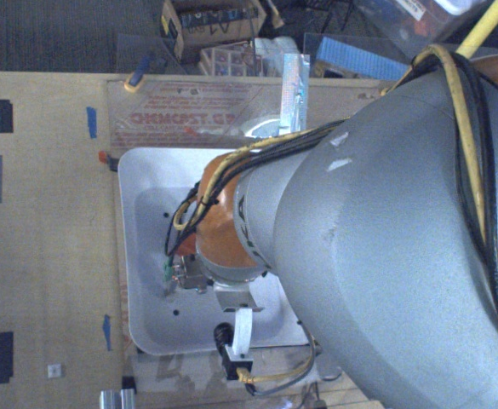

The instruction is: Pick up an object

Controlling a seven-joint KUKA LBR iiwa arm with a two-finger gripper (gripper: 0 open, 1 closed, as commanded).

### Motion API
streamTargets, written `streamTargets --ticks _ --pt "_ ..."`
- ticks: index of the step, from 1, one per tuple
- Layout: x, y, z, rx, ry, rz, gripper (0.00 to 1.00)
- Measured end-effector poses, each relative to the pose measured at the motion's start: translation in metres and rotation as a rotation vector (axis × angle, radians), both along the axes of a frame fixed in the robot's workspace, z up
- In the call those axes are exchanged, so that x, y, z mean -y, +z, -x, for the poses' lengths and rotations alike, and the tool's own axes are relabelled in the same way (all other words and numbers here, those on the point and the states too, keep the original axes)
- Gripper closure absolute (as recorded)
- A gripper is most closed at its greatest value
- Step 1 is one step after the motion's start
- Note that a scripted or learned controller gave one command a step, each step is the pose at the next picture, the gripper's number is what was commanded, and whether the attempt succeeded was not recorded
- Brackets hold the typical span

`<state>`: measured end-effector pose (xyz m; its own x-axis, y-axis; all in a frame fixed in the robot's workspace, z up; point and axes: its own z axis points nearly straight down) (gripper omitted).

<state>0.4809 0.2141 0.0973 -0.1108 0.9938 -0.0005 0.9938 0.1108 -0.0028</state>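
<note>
Camera view: arm [376, 228] over bin [142, 228]

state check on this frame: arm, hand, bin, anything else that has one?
arm: reached in over the white bin, covering much of it
hand: low inside the bin, near its left part; what it holds, if anything, can't be told
white bin: flat on the bench, left part of floor visible and bare
cardboard box: beyond the bench, top open

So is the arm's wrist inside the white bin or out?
Inside: the orange band sits over the white bin floor, within its rim.
</note>
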Motion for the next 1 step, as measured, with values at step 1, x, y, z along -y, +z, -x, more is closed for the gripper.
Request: streamTargets --ticks 1 --pt "0.0006 -0.006 -0.0017 0.012 -0.524 -0.011 0.0"
